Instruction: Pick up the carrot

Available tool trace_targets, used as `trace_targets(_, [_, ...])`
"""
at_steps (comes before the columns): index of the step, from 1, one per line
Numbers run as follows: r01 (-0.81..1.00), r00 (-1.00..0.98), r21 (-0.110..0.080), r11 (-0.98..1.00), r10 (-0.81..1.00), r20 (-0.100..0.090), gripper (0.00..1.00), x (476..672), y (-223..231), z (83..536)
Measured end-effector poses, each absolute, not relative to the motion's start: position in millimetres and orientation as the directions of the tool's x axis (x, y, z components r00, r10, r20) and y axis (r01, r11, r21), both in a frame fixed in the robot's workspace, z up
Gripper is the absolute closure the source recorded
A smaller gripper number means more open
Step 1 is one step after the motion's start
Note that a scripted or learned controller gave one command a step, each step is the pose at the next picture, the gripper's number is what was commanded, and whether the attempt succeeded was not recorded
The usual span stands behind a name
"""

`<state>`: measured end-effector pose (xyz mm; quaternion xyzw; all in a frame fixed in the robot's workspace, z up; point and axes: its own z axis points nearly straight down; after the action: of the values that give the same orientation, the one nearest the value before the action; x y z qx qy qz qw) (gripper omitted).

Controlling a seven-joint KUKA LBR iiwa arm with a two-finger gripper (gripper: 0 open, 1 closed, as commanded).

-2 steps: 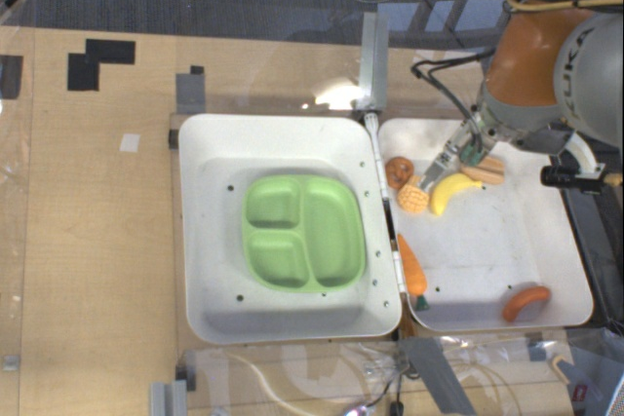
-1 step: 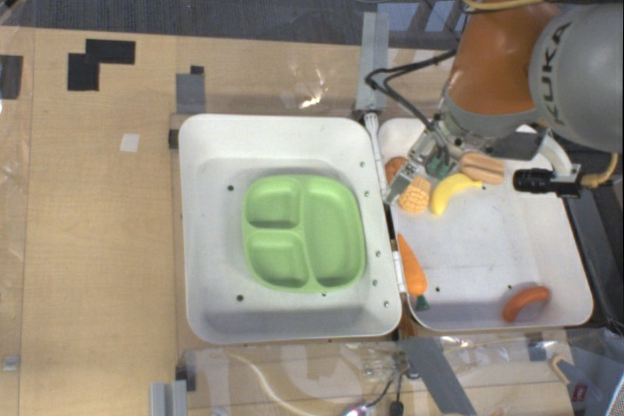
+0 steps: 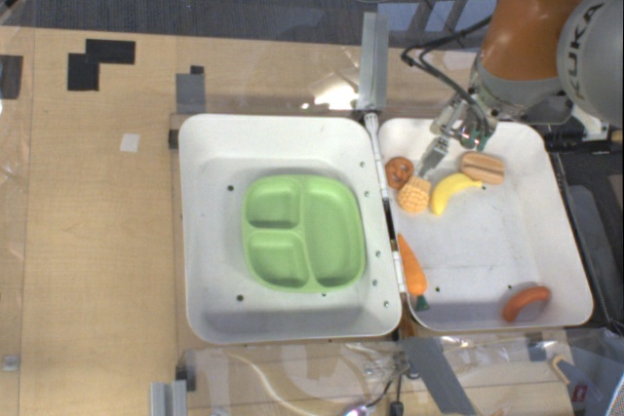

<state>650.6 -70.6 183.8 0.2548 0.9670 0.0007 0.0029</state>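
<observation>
The carrot (image 3: 412, 270) is orange with a green tip and lies against the left wall of the right bin (image 3: 507, 248), near its front corner. My gripper (image 3: 450, 143) hangs over the back of the same bin, well behind the carrot. It sits just above the yellow banana (image 3: 451, 192) and beside the bread roll (image 3: 483, 168). Its fingers look spread, with nothing held between them.
In the right bin an ear of corn (image 3: 414, 197) and a brown doughnut-like piece (image 3: 398, 171) lie left of the banana, and a red sausage (image 3: 526, 302) lies at the front right. The left bin (image 3: 214, 297) holds a green divided plate (image 3: 303, 231).
</observation>
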Motion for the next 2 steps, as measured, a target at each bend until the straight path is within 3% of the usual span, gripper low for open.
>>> trace_targets(1, [0.454,-0.891,0.003,0.891,0.454,-0.006,0.0,624.1,-109.6,90.6])
trace_targets(2, [0.26,-0.966,0.002,0.966,0.26,-0.007,0.0,646.6,-101.8,140.2])
